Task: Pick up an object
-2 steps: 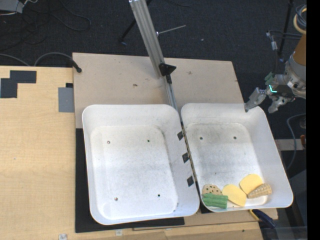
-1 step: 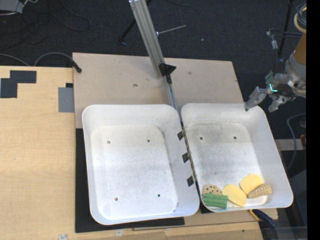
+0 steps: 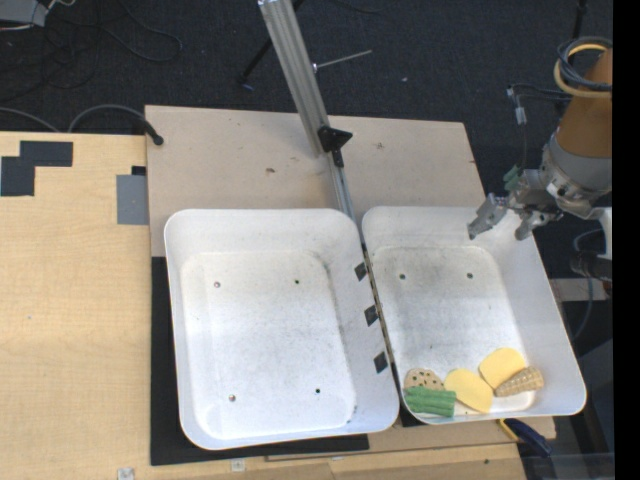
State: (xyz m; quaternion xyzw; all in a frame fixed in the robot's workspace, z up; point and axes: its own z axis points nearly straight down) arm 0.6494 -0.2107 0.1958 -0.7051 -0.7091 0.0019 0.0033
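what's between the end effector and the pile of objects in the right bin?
In the camera view, bare white floor of the right bin. The end effector sits over its far rim; the pile of objects lies in the near corner.

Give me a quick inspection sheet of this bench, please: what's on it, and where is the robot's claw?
Surface: two white bins side by side, left bin and right bin, on a tan board.
Job's things: a cluster in the right bin's near corner: green piece, yellow pieces, brown cone, spotted cookie.
Clutter: nothing seen.
Grippers: gripper open, above the right bin's far edge, holding nothing.
Cables: loose cables on the dark floor behind.
Surroundings: slanted metal rail; wooden table at left.
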